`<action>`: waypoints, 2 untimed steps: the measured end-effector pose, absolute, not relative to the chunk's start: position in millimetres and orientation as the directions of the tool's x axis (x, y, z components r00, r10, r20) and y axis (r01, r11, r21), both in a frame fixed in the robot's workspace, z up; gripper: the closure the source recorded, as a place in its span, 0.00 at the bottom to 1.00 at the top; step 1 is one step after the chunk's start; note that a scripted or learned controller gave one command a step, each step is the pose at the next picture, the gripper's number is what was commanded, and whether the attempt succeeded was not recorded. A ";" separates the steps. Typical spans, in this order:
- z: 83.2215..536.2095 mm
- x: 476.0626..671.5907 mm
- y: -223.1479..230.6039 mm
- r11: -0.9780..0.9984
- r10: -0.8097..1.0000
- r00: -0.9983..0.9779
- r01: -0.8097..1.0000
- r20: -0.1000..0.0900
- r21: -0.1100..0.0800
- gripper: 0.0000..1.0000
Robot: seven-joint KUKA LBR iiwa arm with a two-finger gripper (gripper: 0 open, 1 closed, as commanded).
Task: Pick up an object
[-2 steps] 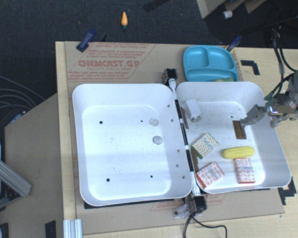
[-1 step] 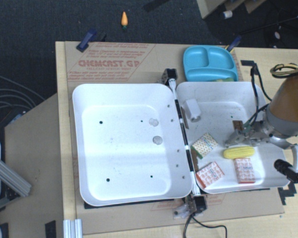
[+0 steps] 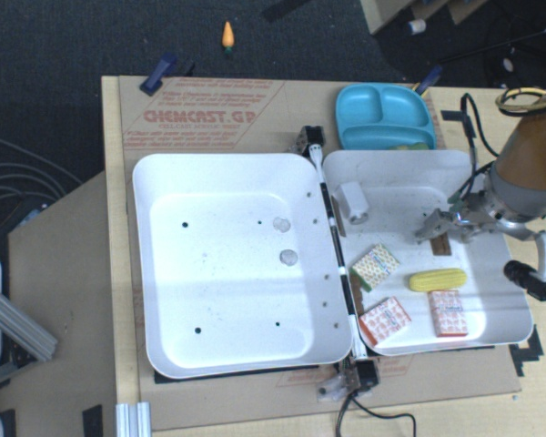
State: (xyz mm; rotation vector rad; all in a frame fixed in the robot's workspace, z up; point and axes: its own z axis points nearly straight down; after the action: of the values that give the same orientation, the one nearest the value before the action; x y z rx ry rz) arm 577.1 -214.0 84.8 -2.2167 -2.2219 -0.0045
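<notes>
You are looking down from one fixed camera set high above the brown cardboard-topped bench (image 3: 209, 107), tilted at a slant. It stands far enough back to take in both shallow white plastic bins (image 3: 164, 189) whole, plus dark carpet beyond the bench's far edge.

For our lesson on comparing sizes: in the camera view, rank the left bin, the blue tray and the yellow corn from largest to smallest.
1. left bin
2. blue tray
3. yellow corn
The gaps are plain, so nearness to the camera does not change the order.

The arm (image 3: 528, 167) runs off the right edge, its pincer (image 3: 439, 228) fingers blurred.
</notes>
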 end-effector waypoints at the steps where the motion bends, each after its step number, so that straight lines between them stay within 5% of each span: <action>1: 95.0 577.3 -215.1 0.002 1.000 -0.002 1.000 0.001 0.002 1.00; 2: 94.8 577.2 -214.7 0.002 1.000 -0.002 1.000 0.002 0.001 0.00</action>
State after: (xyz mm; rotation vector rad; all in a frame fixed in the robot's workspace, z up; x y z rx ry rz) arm 577.2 -214.7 94.8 -2.2186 -2.2230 -0.0037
